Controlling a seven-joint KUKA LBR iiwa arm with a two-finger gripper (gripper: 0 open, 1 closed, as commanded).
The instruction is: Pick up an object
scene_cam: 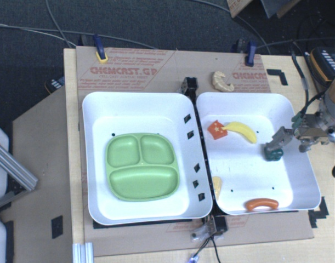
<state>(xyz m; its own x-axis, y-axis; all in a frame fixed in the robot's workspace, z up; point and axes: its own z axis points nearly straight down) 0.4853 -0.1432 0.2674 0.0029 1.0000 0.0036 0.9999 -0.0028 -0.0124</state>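
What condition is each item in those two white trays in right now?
Green divided plate: flat in the left bin, nothing on it.
Banana: lying loose in the right bin.
Red block: beside the banana, free.
Orange sausage: lying at the near rim.
Teal object: at the end effector, grip unclear.

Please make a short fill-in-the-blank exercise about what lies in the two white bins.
1. The green divided plate lies in the ____ bin.
2. The banana lies beside a ____ block.
3. The gripper is over the ____ bin.

Missing words: left; red; right
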